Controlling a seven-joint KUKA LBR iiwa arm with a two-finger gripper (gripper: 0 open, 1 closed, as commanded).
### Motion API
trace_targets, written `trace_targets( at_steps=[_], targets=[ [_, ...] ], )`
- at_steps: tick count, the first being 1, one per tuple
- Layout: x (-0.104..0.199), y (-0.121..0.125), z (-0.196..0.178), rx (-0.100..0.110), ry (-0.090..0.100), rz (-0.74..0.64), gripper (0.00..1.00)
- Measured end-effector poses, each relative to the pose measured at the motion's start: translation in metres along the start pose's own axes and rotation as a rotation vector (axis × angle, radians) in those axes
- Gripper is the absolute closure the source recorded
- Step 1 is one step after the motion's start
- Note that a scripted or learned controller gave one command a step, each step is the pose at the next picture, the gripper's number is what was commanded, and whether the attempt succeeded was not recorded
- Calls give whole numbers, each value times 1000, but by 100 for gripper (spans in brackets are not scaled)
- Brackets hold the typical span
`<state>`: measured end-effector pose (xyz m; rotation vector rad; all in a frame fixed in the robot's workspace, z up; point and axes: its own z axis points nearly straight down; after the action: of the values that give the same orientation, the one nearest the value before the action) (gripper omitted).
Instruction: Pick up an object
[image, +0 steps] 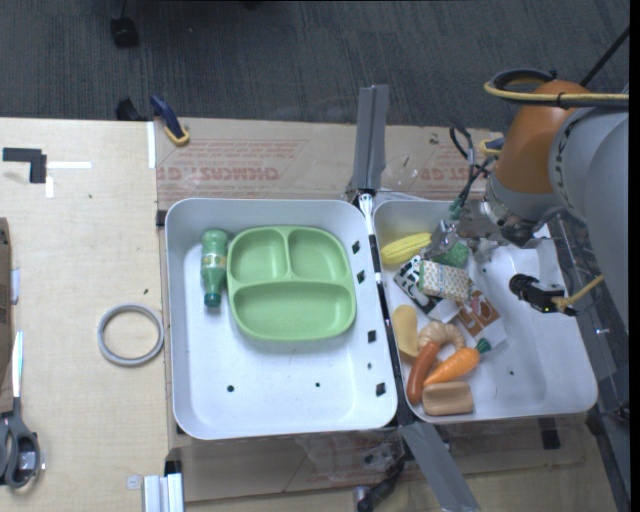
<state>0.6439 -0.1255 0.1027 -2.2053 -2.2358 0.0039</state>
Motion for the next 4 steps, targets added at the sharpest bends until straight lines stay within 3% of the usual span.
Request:
trace_targets(
  at_steps=[1, 2, 3, 4],
  targets=[
    [-40, -87, 8, -6, -1, -17, 0],
    [-28, -39, 11, -2, 0, 2, 0],
    [-13, -71, 11, -2, 0, -38, 0],
    [-15, -71, 2, -1, 0, -33, 100]
  ],
)
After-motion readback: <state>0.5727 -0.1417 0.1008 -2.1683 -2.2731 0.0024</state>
